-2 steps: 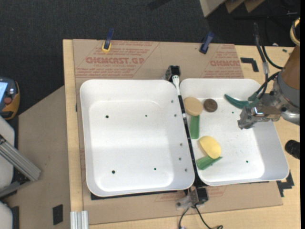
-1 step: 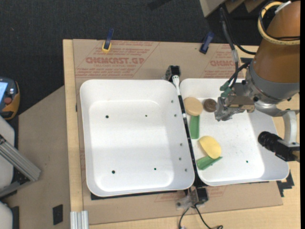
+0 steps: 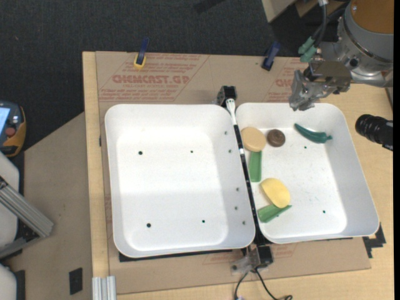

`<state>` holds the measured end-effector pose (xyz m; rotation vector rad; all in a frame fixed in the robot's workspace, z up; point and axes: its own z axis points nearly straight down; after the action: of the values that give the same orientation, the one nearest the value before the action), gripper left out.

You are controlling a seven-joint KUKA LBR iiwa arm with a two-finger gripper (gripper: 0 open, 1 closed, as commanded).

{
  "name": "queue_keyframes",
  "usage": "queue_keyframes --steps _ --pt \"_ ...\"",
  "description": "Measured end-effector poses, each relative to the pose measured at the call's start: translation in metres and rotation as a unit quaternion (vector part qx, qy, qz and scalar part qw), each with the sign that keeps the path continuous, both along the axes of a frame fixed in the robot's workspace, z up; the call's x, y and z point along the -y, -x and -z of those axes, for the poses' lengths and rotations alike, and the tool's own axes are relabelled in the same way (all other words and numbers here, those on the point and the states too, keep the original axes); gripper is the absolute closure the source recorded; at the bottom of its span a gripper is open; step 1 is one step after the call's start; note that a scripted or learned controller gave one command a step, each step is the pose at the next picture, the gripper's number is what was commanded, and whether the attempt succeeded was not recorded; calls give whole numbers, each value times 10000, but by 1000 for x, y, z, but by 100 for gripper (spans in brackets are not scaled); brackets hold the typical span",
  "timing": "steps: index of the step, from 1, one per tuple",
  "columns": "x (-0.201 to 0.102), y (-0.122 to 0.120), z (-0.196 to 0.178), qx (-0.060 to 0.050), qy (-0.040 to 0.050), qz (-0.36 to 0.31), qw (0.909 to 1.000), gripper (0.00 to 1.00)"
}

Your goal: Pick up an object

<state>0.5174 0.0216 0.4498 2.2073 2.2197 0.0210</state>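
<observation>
My gripper (image 3: 302,103) hangs over the far edge of the right bin (image 3: 350,174), above its back wall, with nothing visible between its fingers. In that bin lie a round tan piece (image 3: 253,139), a small brown disc (image 3: 275,137) beside it, a curved dark green piece (image 3: 313,134) to the right, a green stick (image 3: 255,165) along the left wall, a yellow lump (image 3: 275,192) and a green piece (image 3: 273,212) under it. The closest items to the gripper are the brown disc and the curved green piece, both nearer the camera than it.
The left bin (image 3: 169,180) sits beside the right one, split by a black divider clip (image 3: 227,95). Both rest on a cardboard sheet (image 3: 156,74) held by a yellow clamp (image 3: 141,59) and a blue clamp (image 3: 270,55).
</observation>
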Motion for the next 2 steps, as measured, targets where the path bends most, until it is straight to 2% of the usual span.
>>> queue_keyframes --steps 1,2 --pt "50 40 40 -115 7 53 9999 100" --pt "4 39 195 -178 4 16 9998 100"
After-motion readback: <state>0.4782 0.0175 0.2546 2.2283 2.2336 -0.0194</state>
